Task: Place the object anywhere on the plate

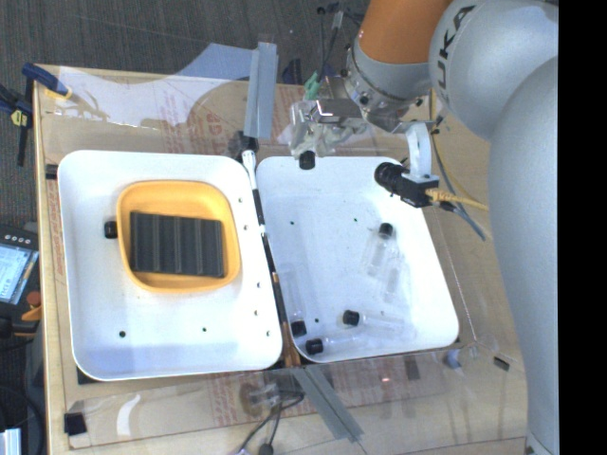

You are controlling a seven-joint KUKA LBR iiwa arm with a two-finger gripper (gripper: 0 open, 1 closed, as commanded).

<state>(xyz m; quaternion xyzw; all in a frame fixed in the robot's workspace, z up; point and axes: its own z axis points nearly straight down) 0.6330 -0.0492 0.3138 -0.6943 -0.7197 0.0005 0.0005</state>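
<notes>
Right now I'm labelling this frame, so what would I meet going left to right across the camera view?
Left white bin → yellow plate with the black grooved block on it → right white bin → clear tubes with black caps → grey arm.

The tabletop (142, 121), pale wood with taped paper, carried two shallow white bins side by side: left bin (85, 330) and right bin (313, 197).
</notes>
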